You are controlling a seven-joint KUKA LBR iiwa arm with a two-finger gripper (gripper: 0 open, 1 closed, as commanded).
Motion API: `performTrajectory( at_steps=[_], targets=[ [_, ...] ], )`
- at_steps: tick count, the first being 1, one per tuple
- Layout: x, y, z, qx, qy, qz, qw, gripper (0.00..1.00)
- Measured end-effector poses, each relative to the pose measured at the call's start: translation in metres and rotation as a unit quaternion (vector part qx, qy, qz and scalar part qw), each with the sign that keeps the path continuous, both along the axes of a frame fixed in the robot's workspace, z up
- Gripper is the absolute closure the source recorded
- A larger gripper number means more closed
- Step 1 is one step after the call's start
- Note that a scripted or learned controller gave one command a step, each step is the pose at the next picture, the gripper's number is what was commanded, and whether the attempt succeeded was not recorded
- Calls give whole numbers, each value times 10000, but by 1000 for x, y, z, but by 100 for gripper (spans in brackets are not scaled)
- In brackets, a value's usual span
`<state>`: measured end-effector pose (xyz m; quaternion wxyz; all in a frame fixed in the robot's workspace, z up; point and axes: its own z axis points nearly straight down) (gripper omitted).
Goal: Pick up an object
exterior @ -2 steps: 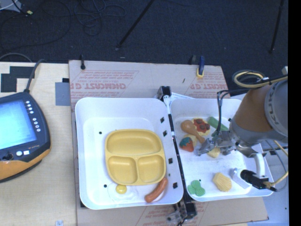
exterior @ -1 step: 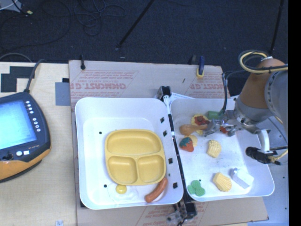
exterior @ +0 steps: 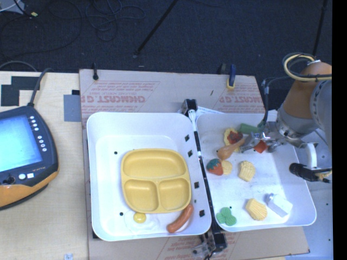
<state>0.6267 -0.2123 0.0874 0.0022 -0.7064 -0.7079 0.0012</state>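
Observation:
The right bin holds several toy foods. A red and yellow piece, a green piece and a brown carrot-like piece lie at its far side. A strawberry and a corn cob sit mid-bin. A second corn cob, a green piece and a white block lie near the front. My gripper reaches in from the right, low over the bin's far side. It is next to the green piece and a small red piece.
The left bin holds a yellow divided tray, a sausage and a small yellow piece. A teach pendant lies on the bench at far left. The grey arm stands over the right bin's far right corner.

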Motion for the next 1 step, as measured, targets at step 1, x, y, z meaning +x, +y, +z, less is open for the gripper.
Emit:
performTrajectory(
  at_steps=[1],
  targets=[
    [1,0,11,-9,-12,18,10000,100]
  ],
)
